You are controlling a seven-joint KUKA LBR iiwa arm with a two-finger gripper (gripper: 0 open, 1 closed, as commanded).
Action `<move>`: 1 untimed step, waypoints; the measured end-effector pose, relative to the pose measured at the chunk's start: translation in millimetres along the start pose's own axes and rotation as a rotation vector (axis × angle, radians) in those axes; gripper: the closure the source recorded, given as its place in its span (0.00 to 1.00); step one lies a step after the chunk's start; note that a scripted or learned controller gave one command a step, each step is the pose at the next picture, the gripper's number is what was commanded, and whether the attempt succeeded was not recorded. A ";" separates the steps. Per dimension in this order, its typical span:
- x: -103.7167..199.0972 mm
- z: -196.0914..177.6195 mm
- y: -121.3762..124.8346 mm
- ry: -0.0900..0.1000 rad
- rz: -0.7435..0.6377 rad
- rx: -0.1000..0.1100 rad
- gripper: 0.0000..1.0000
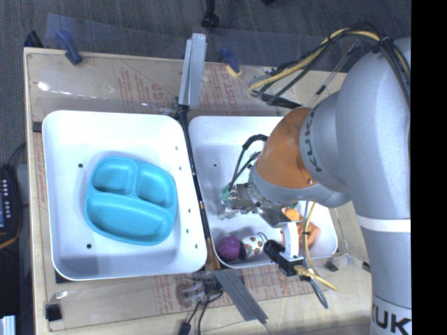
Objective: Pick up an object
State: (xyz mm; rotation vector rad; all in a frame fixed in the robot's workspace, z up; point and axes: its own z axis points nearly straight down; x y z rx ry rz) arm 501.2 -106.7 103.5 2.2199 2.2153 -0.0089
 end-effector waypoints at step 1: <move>-51.5 12.4 -10.1 0.010 -0.007 0.003 1.00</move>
